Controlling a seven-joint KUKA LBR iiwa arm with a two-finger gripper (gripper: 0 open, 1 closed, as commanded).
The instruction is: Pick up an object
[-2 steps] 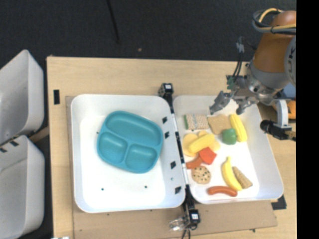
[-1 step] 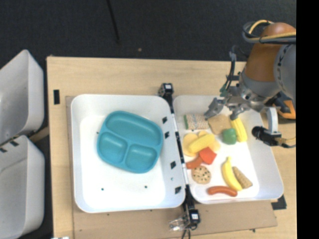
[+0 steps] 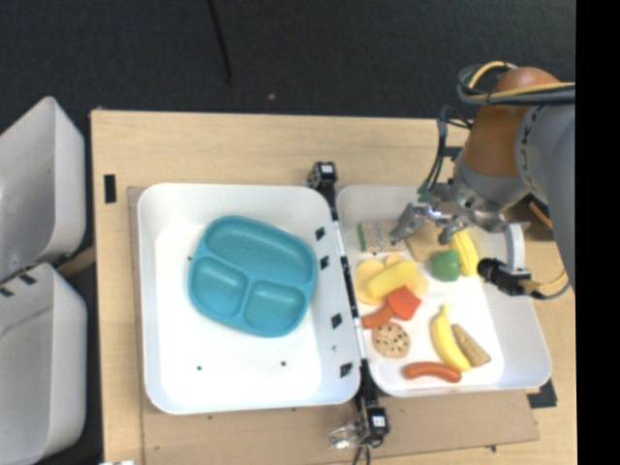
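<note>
Basically nothing picked yet: end effector (image 3: 423, 218) spread wide, empty, low over the right bin (image 3: 518, 352) back edge; toy food including a banana (image 3: 443, 335) lies there. Grasp and lift remain.

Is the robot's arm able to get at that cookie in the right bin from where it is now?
Probably yes. The cookie lies flat with its top uncovered, so nothing blocks a reach from above. The gripper hovers at the same bin's far end. The red piece and sausage lie close, leaving little room for the fingers.
</note>
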